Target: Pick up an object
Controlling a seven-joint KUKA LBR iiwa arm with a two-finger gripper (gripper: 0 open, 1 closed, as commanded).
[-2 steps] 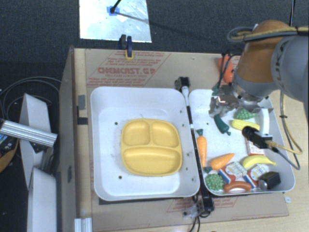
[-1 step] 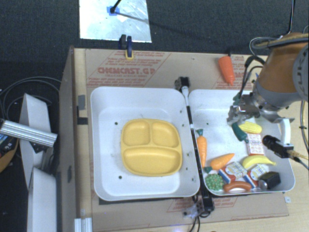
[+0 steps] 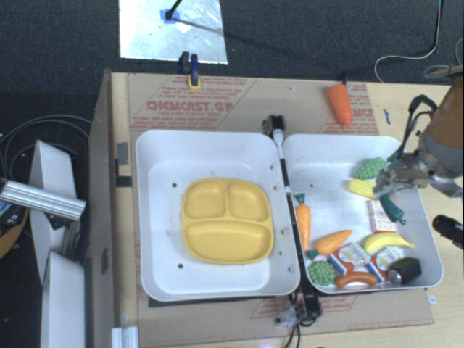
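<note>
Corn [image 3: 362, 188], a yellow toy cob, lies in the right bin [image 3: 328, 154] near its far right side, and my jaws [image 3: 386, 183] hang right at its right end, low over the bin. Whether they are spread or pressed together I cannot tell; the metal parts blur against the clutter there. Just behind the cob sits a bumpy green vegetable [image 3: 370, 167], and below my jaws a dark green handle-like piece [image 3: 392, 210] lies beside a small pale packet [image 3: 378, 216].

Along the bin's left wall an orange carrot [image 3: 303, 225] points down the divider. Toward the near corner crowd a second orange carrot [image 3: 333, 241], a banana [image 3: 386, 242], a broccoli floret [image 3: 322, 272], a red sausage [image 3: 351, 282], a few printed boxes [image 3: 355, 255] and a black block [image 3: 404, 270].

Beside it, the left bin [image 3: 159, 158] carries a yellow divided tray [image 3: 227, 220], flat on the floor of the bin. Out on the counter [image 3: 217, 104], beyond the right bin, rests an orange pepper-like toy [image 3: 339, 104].
</note>
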